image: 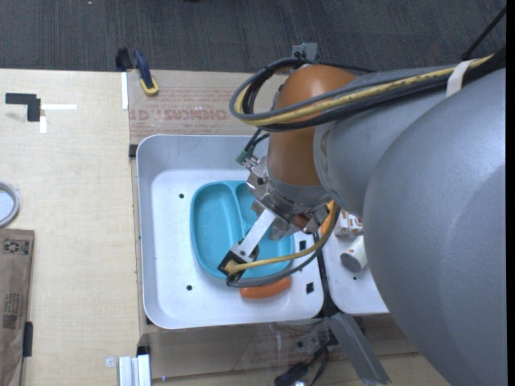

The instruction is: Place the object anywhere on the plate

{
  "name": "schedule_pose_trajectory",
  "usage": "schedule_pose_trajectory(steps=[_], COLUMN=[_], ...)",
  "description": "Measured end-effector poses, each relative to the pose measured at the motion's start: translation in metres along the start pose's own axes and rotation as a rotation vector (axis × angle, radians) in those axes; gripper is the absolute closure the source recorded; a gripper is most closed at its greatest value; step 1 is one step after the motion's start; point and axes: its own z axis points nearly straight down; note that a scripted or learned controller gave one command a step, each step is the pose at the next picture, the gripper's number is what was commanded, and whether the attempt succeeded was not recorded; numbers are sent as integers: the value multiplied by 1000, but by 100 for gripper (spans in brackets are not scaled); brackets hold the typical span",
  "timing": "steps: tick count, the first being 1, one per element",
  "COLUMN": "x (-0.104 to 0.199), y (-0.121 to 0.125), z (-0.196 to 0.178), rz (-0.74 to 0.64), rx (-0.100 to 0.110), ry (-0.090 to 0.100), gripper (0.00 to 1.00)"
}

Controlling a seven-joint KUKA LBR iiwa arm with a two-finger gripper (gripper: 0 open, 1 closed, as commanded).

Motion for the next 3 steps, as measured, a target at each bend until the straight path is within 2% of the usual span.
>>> schedule_pose_trajectory(steps=[1, 2, 3], x=[-1, -1, -2], y=[-24, -24, -23], z=[29, 29, 21], rz=[53, 55, 55], rx=[1, 0, 2], ry=[0, 1, -4], gripper=[100, 0, 100])
